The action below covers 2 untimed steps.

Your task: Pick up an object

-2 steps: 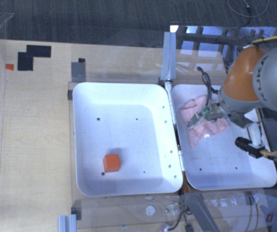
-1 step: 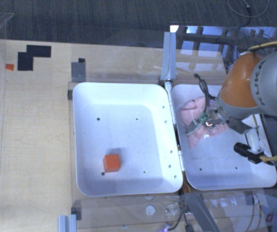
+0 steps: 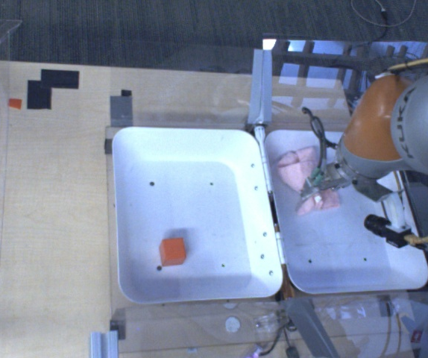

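Far left of the bench [image 3: 50,222] there's a tiny orange square [image 3: 15,104] stuck on the wood, and next to it one black stepped shape [image 3: 50,88]. Then two white bins side by side. The left bin [image 3: 221,274] has exactly one thing in it, an orange cube [image 3: 173,251], sitting near the front-left part of the floor, well apart from the arm.

The right bin [image 3: 363,271] has pink soft-looking stuff: one bigger pink lump [image 3: 297,168] toward the back-left of the bin, and a second smaller pink piece [image 3: 320,202] just in front of it. I count two, though they might be touching; hard to say.

The gripper [image 3: 318,187] is down low right between those two pink pieces, basically on top of the smaller one. The tips are too small and cluttered to make out, so I can't tell how they're set or if anything's actually caught between them.

The arm [image 3: 423,125] comes in from the right, one orange band [image 3: 374,125] above the wrist. There's partial lettering on the grey shell, looks like "KU", rest is cut off
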### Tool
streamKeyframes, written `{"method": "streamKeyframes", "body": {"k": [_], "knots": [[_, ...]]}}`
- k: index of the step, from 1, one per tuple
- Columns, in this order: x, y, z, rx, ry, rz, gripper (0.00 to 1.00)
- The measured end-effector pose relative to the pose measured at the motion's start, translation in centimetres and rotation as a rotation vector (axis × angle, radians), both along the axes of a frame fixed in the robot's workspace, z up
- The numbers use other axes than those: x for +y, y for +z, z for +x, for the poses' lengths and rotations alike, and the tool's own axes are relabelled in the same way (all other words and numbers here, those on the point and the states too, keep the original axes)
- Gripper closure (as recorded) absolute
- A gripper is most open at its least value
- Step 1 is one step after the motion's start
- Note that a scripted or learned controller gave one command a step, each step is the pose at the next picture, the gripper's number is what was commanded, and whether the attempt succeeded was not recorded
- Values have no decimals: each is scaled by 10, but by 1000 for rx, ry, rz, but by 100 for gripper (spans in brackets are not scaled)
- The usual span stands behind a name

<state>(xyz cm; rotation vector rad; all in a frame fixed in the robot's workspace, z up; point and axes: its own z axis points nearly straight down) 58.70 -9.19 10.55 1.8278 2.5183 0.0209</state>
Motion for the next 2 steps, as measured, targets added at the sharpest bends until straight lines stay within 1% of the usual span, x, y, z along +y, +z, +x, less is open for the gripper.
{"method": "streamKeyframes", "body": {"k": [1, 2], "knots": [[1, 12, 2, -7, 3, 0, 100], [40, 81, 71, 23, -183, 9, 100]]}}
